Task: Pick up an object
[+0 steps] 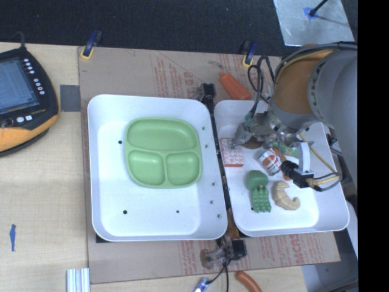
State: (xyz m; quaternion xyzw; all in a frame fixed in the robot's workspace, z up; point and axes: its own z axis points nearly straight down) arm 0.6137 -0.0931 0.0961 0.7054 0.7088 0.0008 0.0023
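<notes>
Overhead, the grey arm (331,96) with its orange band is seen entering from the right edge of the frame and bending down over the upper part of the right bin (331,215). Its pincer (255,129) is lowered near the bin's upper left corner; whether it is spread or pressed together cannot be told.

On the table (42,187), the left bin (103,163) is occupied by a green divided plate (163,151), set in the bin's upper middle.

In the right bin, several small things are gathered in the lower centre of that bin. A green toy (259,190) is laid with its long axis running roughly from the top of the frame to the bottom, its rounded end toward the top. Just right of it a tan croissant-shaped piece (284,196) is curled, opening to the right. Above these, a small red-and-white can (270,160) is tilted on its side, close below the wrist. A red-printed card (232,153) is laid flat against the bin's left wall.

At the left edge of the frame a control pendant (21,96) is rested on the table.
</notes>
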